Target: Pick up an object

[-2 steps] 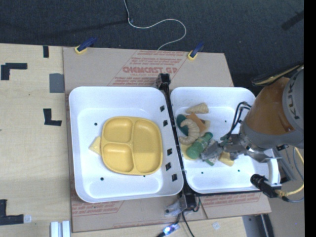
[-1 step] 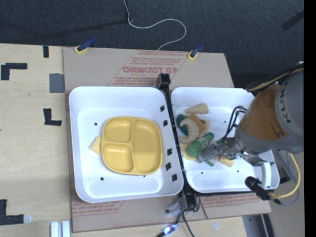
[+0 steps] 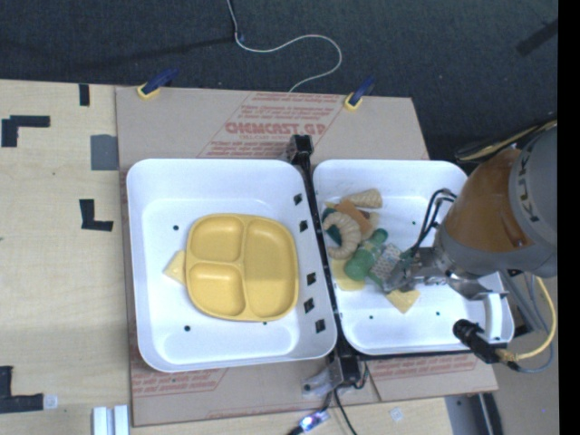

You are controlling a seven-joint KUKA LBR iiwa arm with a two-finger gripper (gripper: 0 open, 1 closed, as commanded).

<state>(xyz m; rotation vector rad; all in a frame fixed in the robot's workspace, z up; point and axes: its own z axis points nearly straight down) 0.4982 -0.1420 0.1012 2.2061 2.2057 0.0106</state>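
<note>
The right bin (image 3: 399,333) holds a small heap of toys near its left wall: a green bottle-like piece (image 3: 362,259), a tan ring-shaped piece (image 3: 342,227), a beige cone-like piece (image 3: 364,198) and a yellow wedge (image 3: 404,299). My gripper (image 3: 391,275) reaches in from the right and hangs low over the heap, right beside the green piece and just above the yellow wedge. A metallic, ridged part sits at its tip. The grey arm with its orange band (image 3: 485,211) covers the bin's right side.
The left bin (image 3: 149,207) carries a yellow divided plate (image 3: 243,265) with a pale yellow scrap (image 3: 174,265) poking out at its left. Both bins rest on a cardboard sheet (image 3: 272,125). A white cable (image 3: 290,48) loops behind it.
</note>
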